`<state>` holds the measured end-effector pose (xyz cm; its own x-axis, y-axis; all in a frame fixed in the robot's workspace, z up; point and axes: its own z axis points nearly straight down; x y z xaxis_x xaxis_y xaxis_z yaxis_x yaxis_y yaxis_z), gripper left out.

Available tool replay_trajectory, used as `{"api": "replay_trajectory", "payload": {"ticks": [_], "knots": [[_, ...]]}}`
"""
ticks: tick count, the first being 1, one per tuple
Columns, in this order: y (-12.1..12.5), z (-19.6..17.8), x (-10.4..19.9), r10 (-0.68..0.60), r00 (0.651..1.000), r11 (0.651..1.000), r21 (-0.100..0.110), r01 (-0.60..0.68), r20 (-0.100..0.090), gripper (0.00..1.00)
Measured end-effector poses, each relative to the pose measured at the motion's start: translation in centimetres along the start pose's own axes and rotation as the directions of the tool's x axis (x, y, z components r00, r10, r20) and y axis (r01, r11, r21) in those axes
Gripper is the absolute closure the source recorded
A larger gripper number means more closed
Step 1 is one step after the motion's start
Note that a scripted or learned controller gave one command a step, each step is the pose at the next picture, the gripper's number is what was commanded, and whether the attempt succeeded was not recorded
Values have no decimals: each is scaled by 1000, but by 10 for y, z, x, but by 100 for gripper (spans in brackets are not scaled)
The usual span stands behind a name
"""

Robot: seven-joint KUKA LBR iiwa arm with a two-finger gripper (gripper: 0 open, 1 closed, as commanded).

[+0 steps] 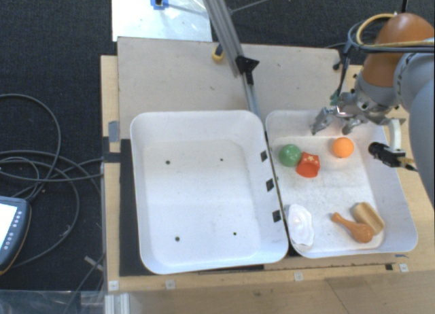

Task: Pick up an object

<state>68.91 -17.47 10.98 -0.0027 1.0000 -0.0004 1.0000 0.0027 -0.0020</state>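
Observation:
My gripper (333, 126) hangs over the far end of the right bin (394, 197), its fingers spread open with nothing between them. Just below and to its right lies an orange ball (343, 147). A green ball (291, 155) and a red cup-like piece (308, 164) sit touching near the bin's left wall. At the near end are a white crumpled object (300, 224), an orange-brown pin-shaped toy (351, 226) and a tan wooden block (368, 215).
The left bin (146, 136) stands beside the right one, joined by black clips along the shared wall. A slanted grey pole (228, 30) crosses the back of the bench. Cables and a tablet lie on the floor at left.

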Motion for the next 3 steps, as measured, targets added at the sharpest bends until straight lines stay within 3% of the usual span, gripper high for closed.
{"api": "replay_trajectory", "payload": {"ticks": [1, 2, 3], "knots": [[0, 19, 0, -1, 1000, 1000, 3, 1, 1, 0], [1, 7, -1, -5, 1000, 1000, 0, 5, 2, 100], [1, -48, -11, 1, 1000, 1000, -11, -1, 2, 100]]}}
